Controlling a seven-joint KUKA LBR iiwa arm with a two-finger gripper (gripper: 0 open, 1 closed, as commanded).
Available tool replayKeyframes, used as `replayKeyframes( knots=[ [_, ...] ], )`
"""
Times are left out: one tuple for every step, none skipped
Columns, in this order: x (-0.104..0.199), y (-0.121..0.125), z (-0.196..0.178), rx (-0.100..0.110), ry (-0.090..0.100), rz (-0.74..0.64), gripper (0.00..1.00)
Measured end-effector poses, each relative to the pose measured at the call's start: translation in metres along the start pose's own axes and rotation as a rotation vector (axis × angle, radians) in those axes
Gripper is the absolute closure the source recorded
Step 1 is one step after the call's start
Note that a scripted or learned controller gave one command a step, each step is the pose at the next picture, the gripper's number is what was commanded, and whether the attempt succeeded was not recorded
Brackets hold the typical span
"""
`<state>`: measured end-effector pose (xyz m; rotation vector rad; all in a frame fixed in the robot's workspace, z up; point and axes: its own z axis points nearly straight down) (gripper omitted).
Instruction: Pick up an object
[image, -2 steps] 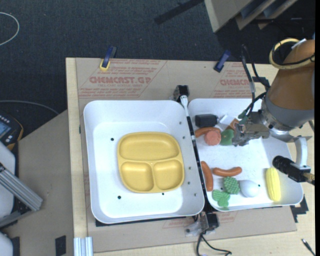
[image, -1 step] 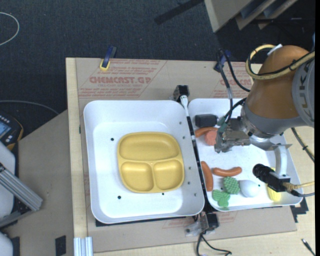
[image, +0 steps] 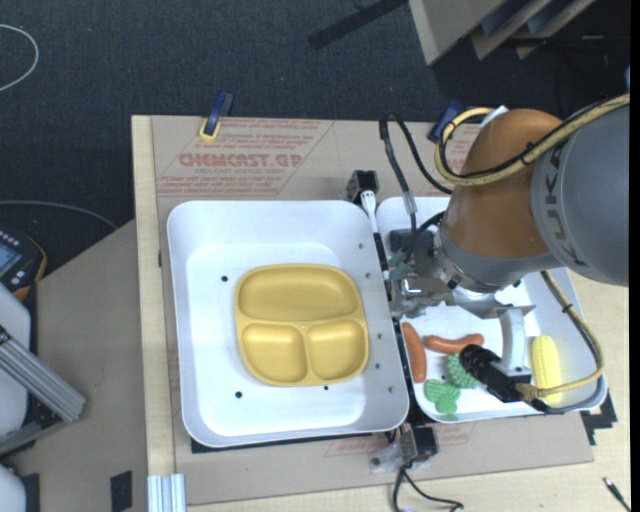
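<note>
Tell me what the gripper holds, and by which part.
It cannot be told: the arm covers the gripper from above, over the right bin. The corn and the green toy lie loose on the bin's floor.

Arm (image: 590, 190) covers most of right bin (image: 478, 408); arm cut off at right edge. Gripper (image: 408, 285) partly hidden beneath wrist.

White bins: two, side by side. Left bin (image: 190, 300) at 9 o'clock of the bench, right bin (image: 490, 405) at 3 o'clock.

Yellow divided plate (image: 300, 322): one, with three compartments.

Orange sausages: two. First sausage (image: 411, 352) and second sausage (image: 455, 343) both sit toward 9 o'clock in the right bin.

Corn cob (image: 546, 362): one, at 3 o'clock.

Green leafy piece (image: 447, 392): one, at 7 o'clock.
</note>
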<state>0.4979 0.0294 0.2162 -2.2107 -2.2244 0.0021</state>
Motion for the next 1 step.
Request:
replayKeyframes(
  knots=[
    [0.0579, -0.0101, 0.0018, -0.001, -0.001, 0.000, 1.00]
  ],
)
